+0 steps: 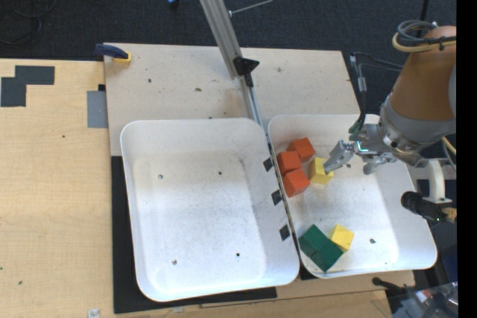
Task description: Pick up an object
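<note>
From my seat at the remote station, nearest the camera I see the front rims of the two white bins on the worktop (179, 78); the left bin (194, 212) lies bare white with a few dark specks; the right bin (387, 234) carries all the blocks.

At the near end of the right bin sits a green block (320, 246), with a yellow block (342, 237) touching its far right corner; both lie close to the front rim.

Farther in, against the divider between the bins, I count three orange blocks in a cluster (294, 164): one nearest at the bottom, one in the middle, one at the far end, all touching or nearly so; just to their right lies a second yellow block (321, 171), touching the nearest orange one.

The jaws (337, 158) reach in from the right, low over the right bin, their tips just beside the second yellow block's upper right edge; I cannot tell whether they are spread or pressed together, and I see nothing between them; behind them the arm's orange band (421, 89) rises toward the right.

Beyond the bins, a slanted aluminium bar (220, 18) crosses the far worktop, and a small blue and yellow clamp (112, 52) sits at its far left corner.
</note>
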Robot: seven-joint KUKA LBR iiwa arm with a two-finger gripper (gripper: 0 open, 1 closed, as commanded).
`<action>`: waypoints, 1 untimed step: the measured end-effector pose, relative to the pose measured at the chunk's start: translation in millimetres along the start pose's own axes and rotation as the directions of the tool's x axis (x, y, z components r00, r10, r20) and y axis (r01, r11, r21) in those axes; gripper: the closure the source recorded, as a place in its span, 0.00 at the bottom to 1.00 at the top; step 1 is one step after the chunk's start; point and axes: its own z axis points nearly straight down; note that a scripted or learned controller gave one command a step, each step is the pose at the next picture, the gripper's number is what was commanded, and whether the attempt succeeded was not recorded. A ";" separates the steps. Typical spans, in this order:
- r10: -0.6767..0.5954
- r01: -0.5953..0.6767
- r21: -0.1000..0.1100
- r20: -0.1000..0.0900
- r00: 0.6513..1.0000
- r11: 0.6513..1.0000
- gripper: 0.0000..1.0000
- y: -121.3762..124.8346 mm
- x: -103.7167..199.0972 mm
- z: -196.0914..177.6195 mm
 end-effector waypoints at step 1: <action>0.003 -0.003 -0.005 0.001 1.000 1.000 0.00 0.7 -1.2 -2.3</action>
